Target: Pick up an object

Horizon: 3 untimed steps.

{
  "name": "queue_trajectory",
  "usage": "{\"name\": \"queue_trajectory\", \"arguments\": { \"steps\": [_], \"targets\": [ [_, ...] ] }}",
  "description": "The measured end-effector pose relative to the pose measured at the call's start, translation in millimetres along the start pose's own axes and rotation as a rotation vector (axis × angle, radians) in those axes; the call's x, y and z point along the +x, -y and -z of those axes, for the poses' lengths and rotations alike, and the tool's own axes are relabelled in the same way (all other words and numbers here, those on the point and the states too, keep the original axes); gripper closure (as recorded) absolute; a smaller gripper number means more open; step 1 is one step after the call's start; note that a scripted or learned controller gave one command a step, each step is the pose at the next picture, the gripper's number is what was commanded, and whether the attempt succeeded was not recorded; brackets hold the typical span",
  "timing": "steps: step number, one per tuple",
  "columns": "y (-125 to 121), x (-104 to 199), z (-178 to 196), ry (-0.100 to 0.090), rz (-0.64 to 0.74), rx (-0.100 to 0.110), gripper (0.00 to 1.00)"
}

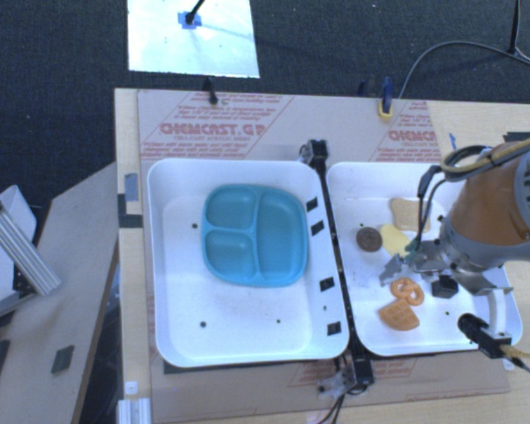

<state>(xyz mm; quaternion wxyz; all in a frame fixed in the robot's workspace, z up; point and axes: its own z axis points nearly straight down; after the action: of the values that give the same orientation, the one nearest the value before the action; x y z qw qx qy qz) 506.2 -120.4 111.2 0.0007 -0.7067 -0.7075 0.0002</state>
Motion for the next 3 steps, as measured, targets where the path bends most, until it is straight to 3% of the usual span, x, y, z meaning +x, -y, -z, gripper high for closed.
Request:
{"name": "queue_trajectory", "arguments": {
  "steps": [1, 3],
  "targets": [
    [-0.4, 0.0, 12.5, 0.001, 0.0, -0.003, 1.0],
    [2.0, 6.8, 122.8, 0.002, 0.004, -0.008, 1.0]
  ]
}}
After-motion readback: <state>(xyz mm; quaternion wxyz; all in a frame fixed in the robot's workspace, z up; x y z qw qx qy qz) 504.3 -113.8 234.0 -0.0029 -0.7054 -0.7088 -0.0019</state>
